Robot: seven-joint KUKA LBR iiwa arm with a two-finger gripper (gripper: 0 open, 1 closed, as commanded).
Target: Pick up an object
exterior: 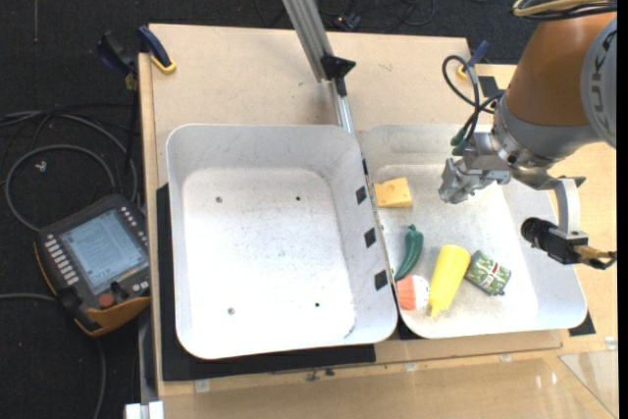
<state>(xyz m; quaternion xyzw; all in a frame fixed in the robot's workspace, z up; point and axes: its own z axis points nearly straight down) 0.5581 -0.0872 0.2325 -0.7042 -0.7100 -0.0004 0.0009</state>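
Objects for picking all lie in the right bin (549,309): a yellow cheese-like wedge (394,193) near its left wall, a green pepper (409,249) below that, a yellow corn-shaped piece (447,277) just beside the pepper, a small orange and white item (413,291) touching the lower end of the yellow piece, and a green wrapped item (488,274) just right of it. My gripper (457,185) hangs over the upper middle of this bin, to the right of the wedge and apart from it, above the cluster of other things. Whether it is open or closed I cannot tell from this slanted look down, and nothing shows between its tips. My arm (564,83), with its orange band, comes in from the right, over the bin's far corner. The left bin (186,211) sits touching the right one, its rim overlapping slightly along the shared edge. Both rest on the desk (255,74). A metal post (299,0) slants up from the desk's back. A teach pendant (93,255) lies on the floor to the left.
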